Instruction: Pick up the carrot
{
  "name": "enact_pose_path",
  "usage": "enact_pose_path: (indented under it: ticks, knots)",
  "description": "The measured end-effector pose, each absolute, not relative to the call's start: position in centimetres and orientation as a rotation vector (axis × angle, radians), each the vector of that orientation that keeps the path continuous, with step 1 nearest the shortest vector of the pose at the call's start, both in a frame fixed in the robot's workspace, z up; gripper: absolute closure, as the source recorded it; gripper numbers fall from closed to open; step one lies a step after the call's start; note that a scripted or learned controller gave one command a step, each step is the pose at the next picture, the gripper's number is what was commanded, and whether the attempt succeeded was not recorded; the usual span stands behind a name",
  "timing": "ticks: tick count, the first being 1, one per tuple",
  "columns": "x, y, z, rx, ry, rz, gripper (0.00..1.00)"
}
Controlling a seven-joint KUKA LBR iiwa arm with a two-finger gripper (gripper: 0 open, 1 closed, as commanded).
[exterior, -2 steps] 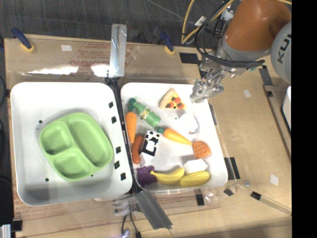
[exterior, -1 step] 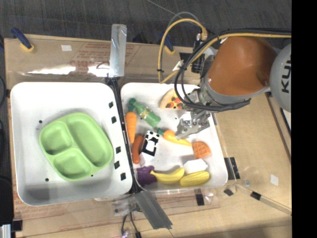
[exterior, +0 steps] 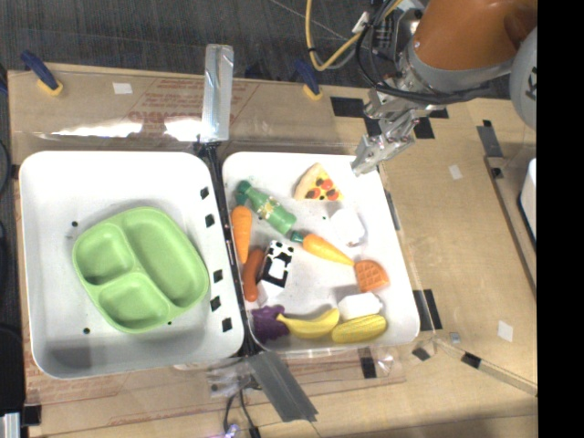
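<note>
Camera view, looking down at a slant on the desk [exterior: 456, 217]. Two white bins side by side. Left bin [exterior: 46, 199]: one green divided plate [exterior: 139, 267], three compartments, lying near the middle.

Right bin [exterior: 397, 272], crowded with toy food. Two carrots here. One carrot [exterior: 241, 229] lies along the left wall, lengthwise, pointing toward the near side, with a thinner orange-red piece [exterior: 252, 276] continuing below it. Second carrot [exterior: 325, 248] lies near the middle, tilted, green stub toward the left, tip toward the lower right. Between the two, a black-and-white tag block [exterior: 276, 265]. Green bottle [exterior: 265, 204] near the far left corner. Pizza slice [exterior: 318, 184] against the far wall. White piece [exterior: 347, 224] just right of centre. Orange ridged piece [exterior: 370, 276] at the right wall. Along the near wall: purple item [exterior: 267, 321], banana [exterior: 308, 323], yellow-green oblong [exterior: 359, 328], a white block [exterior: 359, 305] just above it.

Hand [exterior: 370, 158] hangs over the far right corner of the right bin, well apart from both carrots, nothing in it. Fingers blurred and small; open or closed, cannot tell. Arm's orange band [exterior: 465, 16] at upper right.
</note>
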State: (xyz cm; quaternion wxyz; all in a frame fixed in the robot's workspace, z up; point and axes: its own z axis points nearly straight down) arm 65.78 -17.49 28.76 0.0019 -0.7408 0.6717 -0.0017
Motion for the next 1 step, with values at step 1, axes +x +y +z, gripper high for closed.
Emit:
enact_pose_path:
  ticks: [1]
  knots:
    - [65.68, -18.29, 22.51, -2.509, 1.891, 0.010, 1.00]
